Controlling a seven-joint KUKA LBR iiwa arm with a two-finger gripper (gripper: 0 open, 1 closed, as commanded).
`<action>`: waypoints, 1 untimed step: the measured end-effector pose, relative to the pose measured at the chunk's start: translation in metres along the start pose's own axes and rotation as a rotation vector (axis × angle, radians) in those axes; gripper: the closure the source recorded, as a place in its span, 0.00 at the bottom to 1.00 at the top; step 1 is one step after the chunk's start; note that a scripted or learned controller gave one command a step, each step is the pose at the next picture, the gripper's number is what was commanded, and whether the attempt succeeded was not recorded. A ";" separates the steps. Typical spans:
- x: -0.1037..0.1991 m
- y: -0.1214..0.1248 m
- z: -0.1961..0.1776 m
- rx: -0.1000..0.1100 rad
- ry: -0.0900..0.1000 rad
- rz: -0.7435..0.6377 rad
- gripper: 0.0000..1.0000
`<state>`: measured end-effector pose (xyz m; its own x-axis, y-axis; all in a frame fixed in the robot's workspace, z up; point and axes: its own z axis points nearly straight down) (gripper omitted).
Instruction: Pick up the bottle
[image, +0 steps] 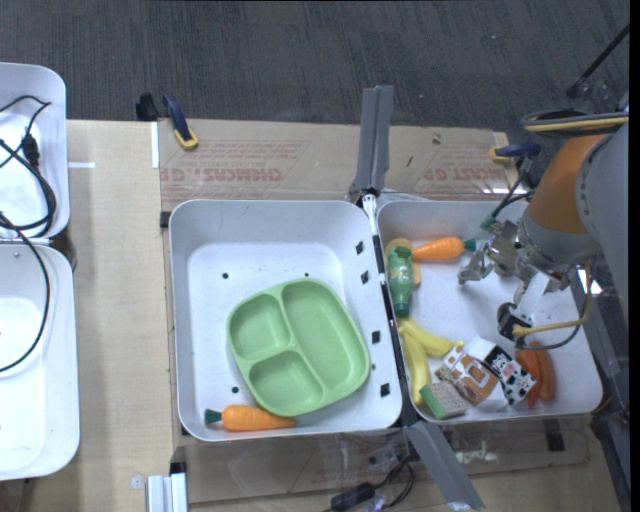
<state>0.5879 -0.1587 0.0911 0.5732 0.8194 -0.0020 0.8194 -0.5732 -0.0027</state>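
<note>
Right bin (452, 308): green bottle (400, 278) lies against the left wall. Likely light, slick plastic; grasp mid-body. Gripper (478, 265) aperture: cannot tell.

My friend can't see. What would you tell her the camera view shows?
The robot's hand is over the right bin, apart from the green bottle lying by that bin's left wall. The left bin holds a green plate and a carrot.
</note>
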 end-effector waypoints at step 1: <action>0.000 0.000 0.000 0.000 0.000 0.000 0.00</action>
<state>0.5879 -0.1587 0.0910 0.5729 0.8196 -0.0022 0.8196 -0.5729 -0.0028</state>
